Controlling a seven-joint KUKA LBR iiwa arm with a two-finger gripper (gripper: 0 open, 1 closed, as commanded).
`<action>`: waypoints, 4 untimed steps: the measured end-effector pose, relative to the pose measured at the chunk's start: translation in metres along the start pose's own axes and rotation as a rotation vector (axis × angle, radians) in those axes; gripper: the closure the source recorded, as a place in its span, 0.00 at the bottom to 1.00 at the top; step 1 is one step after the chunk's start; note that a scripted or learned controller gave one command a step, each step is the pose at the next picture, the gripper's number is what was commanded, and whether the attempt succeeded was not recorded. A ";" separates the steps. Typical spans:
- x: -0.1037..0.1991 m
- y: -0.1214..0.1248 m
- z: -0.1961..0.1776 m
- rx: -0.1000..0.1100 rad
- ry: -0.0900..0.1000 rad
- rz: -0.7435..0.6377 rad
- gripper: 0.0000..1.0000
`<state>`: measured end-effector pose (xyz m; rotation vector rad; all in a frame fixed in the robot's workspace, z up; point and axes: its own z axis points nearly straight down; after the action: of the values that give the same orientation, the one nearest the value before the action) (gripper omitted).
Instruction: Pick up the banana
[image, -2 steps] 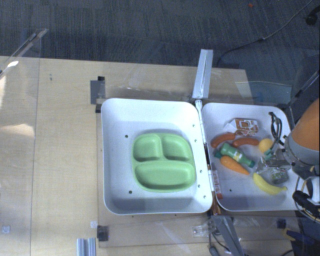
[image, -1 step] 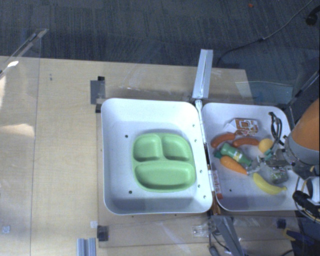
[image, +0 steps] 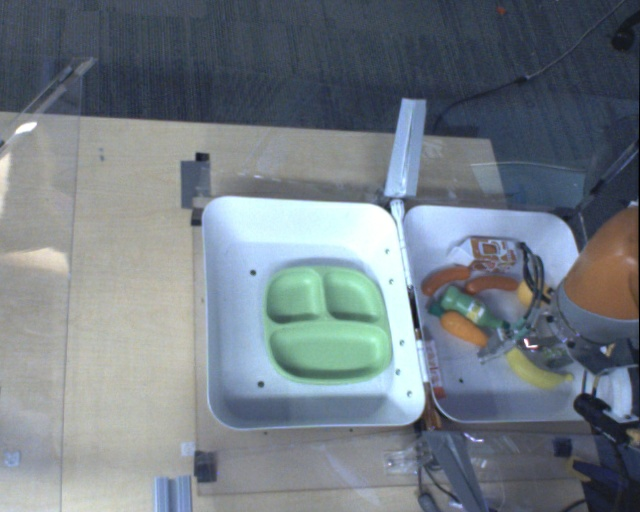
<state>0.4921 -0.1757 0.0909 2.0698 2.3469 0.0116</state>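
The banana (image: 537, 371) lies flat in the right bin (image: 455, 398), its long axis slanting from upper left to lower right, one end toward the claw (image: 527, 340) and the other toward the bin's near right corner. It sits just below the claw and slightly to its right, very close or touching; I cannot tell which. Whether the claw is released or clenched cannot be told. Left of the claw lie a green bottle (image: 462, 303), a carrot (image: 464, 328) and a sausage (image: 443, 277). Far left, the other bin (image: 230, 300) holds a green tray (image: 327, 322).
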 end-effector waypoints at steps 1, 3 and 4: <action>-0.001 0.004 -0.013 -0.012 -0.006 -0.002 1.00; 0.070 0.008 -0.129 0.006 0.002 0.078 0.00; 0.023 0.000 -0.079 0.009 0.002 0.012 0.00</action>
<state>0.4884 -0.1526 0.1698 2.0887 2.3407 0.0037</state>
